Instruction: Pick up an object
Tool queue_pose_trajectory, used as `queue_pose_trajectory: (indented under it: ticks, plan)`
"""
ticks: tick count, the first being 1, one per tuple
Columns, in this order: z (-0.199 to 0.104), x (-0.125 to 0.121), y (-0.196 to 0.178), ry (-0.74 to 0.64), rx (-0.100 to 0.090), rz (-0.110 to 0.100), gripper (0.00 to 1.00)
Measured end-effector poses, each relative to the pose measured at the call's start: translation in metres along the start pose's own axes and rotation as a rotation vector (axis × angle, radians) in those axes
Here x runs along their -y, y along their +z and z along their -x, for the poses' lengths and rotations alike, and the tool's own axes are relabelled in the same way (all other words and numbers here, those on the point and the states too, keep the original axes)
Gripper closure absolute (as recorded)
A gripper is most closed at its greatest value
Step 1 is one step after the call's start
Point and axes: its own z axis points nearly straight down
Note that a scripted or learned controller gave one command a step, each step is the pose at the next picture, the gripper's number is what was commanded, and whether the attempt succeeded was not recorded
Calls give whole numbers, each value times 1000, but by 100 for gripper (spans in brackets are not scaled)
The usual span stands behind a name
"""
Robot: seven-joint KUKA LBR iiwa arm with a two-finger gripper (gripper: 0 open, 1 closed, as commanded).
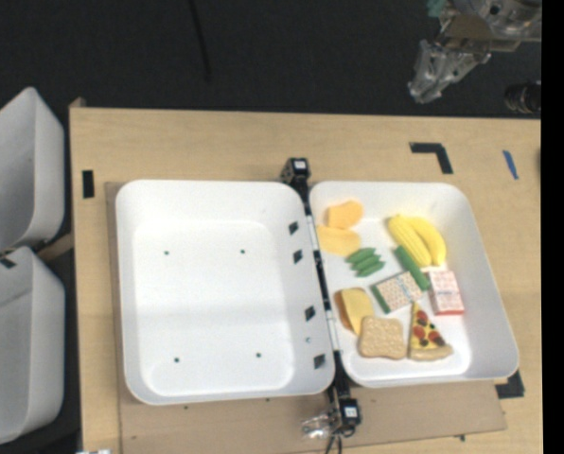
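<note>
- The gripper point(431, 81) is hanging at one o'clock, above the bench's far edge and well apart from the bins; whether it is open, I cannot tell.
- Toy food is lying in the right bin point(485, 244): bananas point(418, 238) at its twelve o'clock, bread point(383, 338) and pizza point(428, 336) at six.
- The left bin point(206, 291) is sitting just beside it, at nine o'clock.

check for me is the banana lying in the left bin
No, the banana lies in the right bin, near its back edge, among the other toy foods.
</note>
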Motion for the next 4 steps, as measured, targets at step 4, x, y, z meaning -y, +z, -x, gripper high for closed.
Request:
queue_pose_trajectory:
  ticks: [4]
  plan:
    - [111,62,-87,1,1,1,100]
